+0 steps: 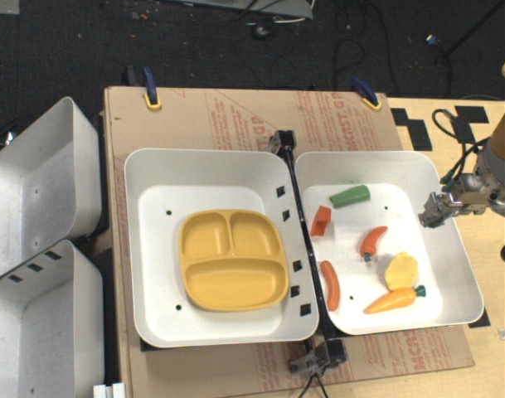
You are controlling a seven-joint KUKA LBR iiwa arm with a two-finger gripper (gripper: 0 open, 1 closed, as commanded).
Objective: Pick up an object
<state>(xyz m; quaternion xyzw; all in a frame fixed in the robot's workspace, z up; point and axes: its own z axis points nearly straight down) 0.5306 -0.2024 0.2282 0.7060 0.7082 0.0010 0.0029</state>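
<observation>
Toy foods, among them a carrot and green pickle, lie in the right bin. Robot hand hovers at its right rim, grip unclear.

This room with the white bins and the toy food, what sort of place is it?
Most likely a robotics lab. Two white bins sit clamped on a cardboard-covered bench, one with a yellow divided plate, the other with toy food like a carrot. A robot gripper reaches in, and cables trail over the dark floor.
</observation>
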